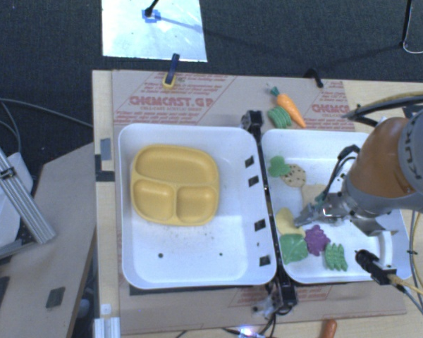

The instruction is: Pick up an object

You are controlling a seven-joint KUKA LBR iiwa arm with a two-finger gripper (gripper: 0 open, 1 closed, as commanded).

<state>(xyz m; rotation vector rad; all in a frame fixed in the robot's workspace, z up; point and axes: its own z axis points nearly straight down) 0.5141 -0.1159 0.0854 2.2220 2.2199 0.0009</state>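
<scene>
With the gripper [307, 217] low in the right bin [388, 277] above the purple toy [316, 238] and yellow piece [285, 220], finger spread unreadable, the arm does best centring over one toy before closing.

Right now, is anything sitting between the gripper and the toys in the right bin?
Nothing visible does. The gripper hangs low in the right bin, just above the purple toy, with the green piece and a yellow piece close beside it. No lid or other object covers them.
</scene>
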